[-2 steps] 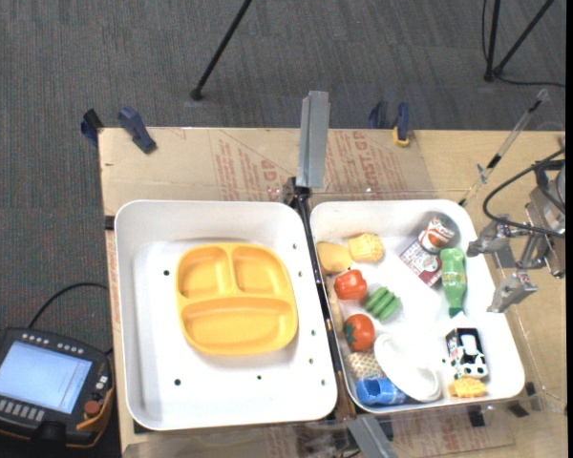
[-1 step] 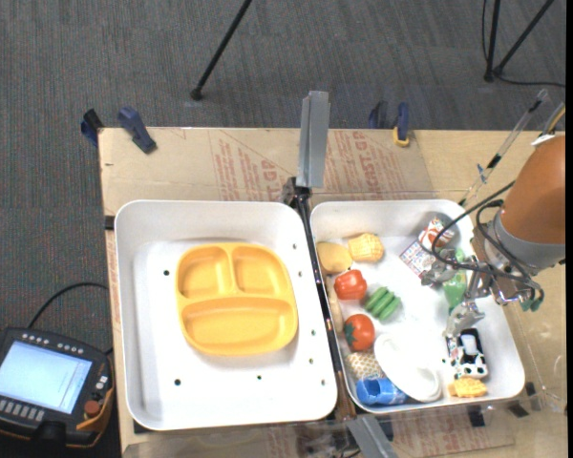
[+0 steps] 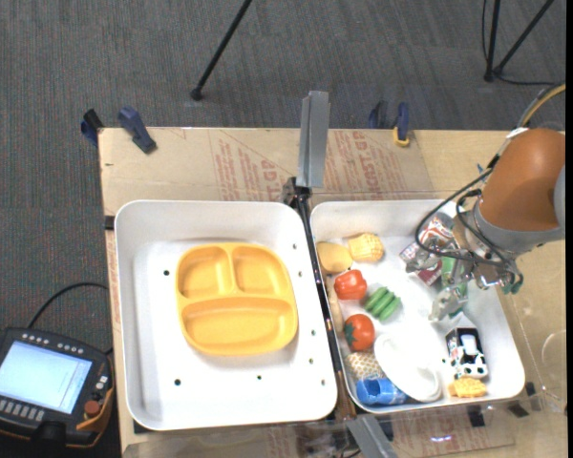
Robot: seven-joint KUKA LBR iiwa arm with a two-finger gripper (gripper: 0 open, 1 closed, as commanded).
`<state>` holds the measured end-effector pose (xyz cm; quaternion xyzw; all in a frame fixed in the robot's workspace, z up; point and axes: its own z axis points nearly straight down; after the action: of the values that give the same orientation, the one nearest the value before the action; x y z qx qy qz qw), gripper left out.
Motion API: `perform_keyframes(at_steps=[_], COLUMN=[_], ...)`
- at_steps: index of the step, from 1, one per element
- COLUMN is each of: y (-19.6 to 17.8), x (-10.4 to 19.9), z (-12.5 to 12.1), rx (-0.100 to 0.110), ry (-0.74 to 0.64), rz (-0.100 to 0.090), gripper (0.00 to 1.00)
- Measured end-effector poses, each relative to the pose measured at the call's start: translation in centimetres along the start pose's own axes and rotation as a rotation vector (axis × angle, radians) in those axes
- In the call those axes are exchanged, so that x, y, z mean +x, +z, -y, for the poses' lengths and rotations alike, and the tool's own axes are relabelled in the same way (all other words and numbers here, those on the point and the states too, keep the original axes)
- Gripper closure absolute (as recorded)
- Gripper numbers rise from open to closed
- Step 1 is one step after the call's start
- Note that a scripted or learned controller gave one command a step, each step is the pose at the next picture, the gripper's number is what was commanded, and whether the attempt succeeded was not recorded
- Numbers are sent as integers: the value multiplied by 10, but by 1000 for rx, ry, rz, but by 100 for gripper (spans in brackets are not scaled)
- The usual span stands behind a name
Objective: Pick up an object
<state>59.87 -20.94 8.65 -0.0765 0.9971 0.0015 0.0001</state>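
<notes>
The right bin holds several small toy foods. Among them are a pale bread roll, a yellow corn piece, a red pepper, a green vegetable and a red tomato. A white dish, a blue item and a black-and-white carton lie near the front. My gripper hangs low over the bin's right half, beside a crinkled packet and just above the carton. Nothing shows as held.
The left bin carries a yellow divided plate. A grey upright post stands at the back between the bins. Blue clamps grip the bench's rear edge. A teach pendant lies on the floor at lower left.
</notes>
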Motion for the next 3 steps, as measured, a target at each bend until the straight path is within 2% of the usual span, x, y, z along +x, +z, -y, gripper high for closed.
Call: perform_keyframes(at_steps=[1,2,3], y=[-2,-1,-12], x=[-46,23,20], z=[-37,1,-2], rx=[2,2,1], ry=[-134,-162,-169], rz=[4,0,5], gripper=[0,0,100])
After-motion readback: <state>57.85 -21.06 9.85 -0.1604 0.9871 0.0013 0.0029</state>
